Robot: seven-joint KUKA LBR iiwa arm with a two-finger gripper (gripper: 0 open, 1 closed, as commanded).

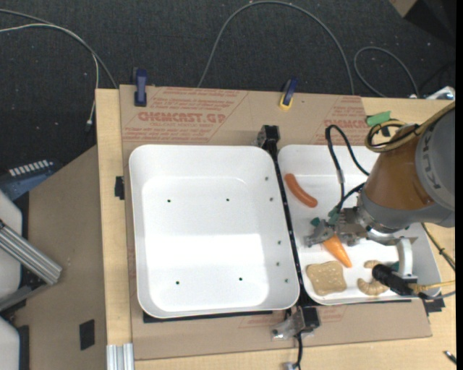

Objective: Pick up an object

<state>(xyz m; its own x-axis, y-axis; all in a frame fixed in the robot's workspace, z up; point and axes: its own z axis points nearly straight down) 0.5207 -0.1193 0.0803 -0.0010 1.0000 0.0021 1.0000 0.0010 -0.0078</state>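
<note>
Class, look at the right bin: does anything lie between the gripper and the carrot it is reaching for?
Nothing visible does. The gripper sits right at the carrot top end; the sausage and bread slice lie apart.

You have two shallow white plastic bins side by side, the left bin (pixel 145 217) and the right bin (pixel 304 162), on a brown cardboard sheet (pixel 217 115). Two blue clamps (pixel 139 87) (pixel 289 92) grip the sheet's far edge. White cables (pixel 289 7) trail across dark carpet (pixel 58 108).
</note>
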